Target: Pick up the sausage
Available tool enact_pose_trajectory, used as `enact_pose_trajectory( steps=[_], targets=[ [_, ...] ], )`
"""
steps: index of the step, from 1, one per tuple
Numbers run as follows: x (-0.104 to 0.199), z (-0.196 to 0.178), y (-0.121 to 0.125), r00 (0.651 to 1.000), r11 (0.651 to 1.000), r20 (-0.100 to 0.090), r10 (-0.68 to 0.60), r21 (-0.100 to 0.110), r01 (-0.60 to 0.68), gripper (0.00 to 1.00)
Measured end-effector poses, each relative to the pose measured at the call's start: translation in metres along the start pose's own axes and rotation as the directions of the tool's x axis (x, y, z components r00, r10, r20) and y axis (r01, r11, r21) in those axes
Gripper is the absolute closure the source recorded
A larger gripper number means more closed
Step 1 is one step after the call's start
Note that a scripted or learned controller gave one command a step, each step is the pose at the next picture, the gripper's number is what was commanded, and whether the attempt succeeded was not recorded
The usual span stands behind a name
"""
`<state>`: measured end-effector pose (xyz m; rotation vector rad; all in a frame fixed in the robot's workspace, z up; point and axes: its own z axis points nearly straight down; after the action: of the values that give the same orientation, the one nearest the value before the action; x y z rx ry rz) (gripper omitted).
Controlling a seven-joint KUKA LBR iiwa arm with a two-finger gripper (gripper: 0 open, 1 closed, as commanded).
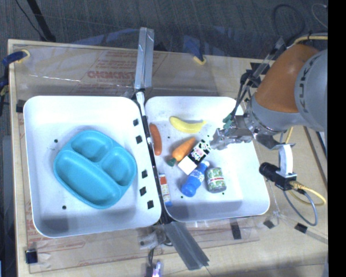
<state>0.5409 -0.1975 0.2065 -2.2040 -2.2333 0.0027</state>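
From the camera above the counter [57,235], we are seeing the sausage [155,138] lying in the right bin [251,203] against its left wall, left of the carrot [183,149] and banana [186,124]. Our end effector [219,139] is hovering beside the cow toy [200,152]; we cannot tell its opening.

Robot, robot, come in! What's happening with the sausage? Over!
Gripper above right bin, near the cow toy. Sausage lying by the divider, untouched. Carrot and banana sit between.
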Motion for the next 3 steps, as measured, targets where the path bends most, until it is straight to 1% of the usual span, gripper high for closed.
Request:
enact_pose_trajectory(
  steps=[3],
  targets=[
    [0.001, -0.029, 0.003, 1.0, 1.0, 0.0, -0.015, 0.0, 0.015, 1.0]
  ],
)
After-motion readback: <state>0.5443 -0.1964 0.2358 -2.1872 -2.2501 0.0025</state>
